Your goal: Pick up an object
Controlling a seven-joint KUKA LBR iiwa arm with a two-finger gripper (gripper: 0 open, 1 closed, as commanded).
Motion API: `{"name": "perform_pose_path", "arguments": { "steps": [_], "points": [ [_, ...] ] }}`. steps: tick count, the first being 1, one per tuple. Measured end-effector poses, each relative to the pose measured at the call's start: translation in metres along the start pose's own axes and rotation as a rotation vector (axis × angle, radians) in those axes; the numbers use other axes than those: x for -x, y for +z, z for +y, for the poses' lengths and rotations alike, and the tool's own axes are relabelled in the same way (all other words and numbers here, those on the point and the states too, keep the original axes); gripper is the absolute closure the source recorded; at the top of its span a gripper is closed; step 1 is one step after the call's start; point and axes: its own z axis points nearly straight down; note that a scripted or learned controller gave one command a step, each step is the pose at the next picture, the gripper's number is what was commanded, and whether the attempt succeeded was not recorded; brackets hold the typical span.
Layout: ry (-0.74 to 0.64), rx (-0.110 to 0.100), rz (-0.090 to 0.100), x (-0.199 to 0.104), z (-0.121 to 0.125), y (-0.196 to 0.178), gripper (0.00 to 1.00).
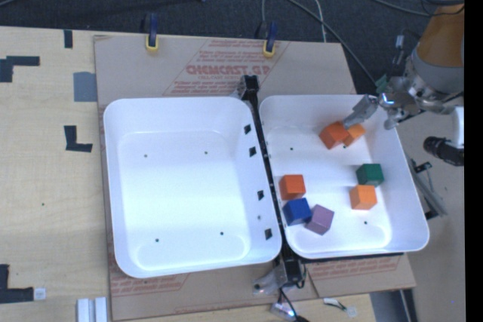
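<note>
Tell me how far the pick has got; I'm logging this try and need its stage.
Done: the arm has reached into the right bin, and the gripper sits at the orange blocks near the back. In hand: a grasp may be under way there, but no block shows between the fingers. Left: securing and lifting one. The green block, blue block and purple block lie on the floor.
</note>
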Motion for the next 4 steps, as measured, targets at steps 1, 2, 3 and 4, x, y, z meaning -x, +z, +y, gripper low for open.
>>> {"name": "perform_pose_path", "arguments": {
  "steps": [1, 2, 3, 4],
  "points": [
    [-0.001, -0.008, 0.002, 0.015, 0.058, 0.131, 0.0],
    [-0.003, 0.001, 0.001, -0.038, 0.028, 0.125, 0.0],
    [-0.001, -0.002, 0.001, -0.075, -0.015, 0.125, 0.0],
    [0.0, 0.001, 0.0, -0.073, -0.014, 0.115, 1.0]
  ]
}}
